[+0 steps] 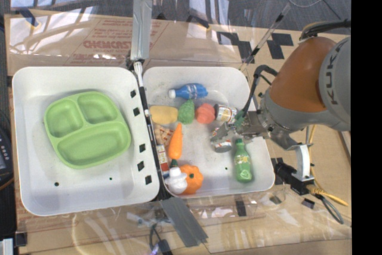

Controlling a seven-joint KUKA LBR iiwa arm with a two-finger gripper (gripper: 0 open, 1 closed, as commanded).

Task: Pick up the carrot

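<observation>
The slender orange plastic carrot point(175, 141) is found left of the two-finger gripper point(225, 133), well apart, its long axis nearly upright in view. How far the gripper is open cannot be told; nothing is seen held.

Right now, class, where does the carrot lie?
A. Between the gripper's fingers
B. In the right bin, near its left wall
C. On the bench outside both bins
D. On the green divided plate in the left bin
B. The carrot lies in the right bin close to its left wall, below the yellow toy, while the gripper is farther right, near the green bottle.
</observation>
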